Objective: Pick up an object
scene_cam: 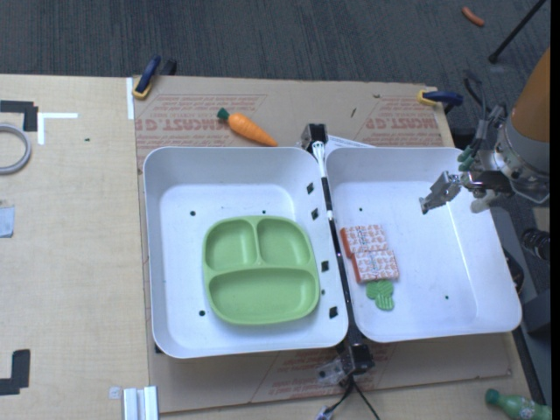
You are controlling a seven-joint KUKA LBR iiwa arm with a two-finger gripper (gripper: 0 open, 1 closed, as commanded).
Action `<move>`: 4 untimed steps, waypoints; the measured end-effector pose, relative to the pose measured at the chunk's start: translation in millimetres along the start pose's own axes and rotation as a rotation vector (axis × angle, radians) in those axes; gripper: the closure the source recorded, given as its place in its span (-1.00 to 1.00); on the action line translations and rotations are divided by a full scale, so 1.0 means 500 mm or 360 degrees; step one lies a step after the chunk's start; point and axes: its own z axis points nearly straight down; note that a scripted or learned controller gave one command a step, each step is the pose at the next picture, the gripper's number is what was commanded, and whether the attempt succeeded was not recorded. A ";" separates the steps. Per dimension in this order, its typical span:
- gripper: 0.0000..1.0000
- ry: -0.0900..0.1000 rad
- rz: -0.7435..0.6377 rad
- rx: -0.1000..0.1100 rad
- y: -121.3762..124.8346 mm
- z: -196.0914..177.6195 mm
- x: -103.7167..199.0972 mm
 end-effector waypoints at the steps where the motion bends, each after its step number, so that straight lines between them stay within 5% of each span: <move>1: -1.00 0.0001 -0.0445 0.0000 -0.024 0.087 0.154; 2: -1.00 0.0001 -0.0809 -0.0001 -0.071 0.140 0.224; 3: -1.00 0.0000 -0.1071 -0.0002 0.001 0.140 0.295; 4: -1.00 0.0000 -0.1283 -0.0001 -0.080 0.140 0.271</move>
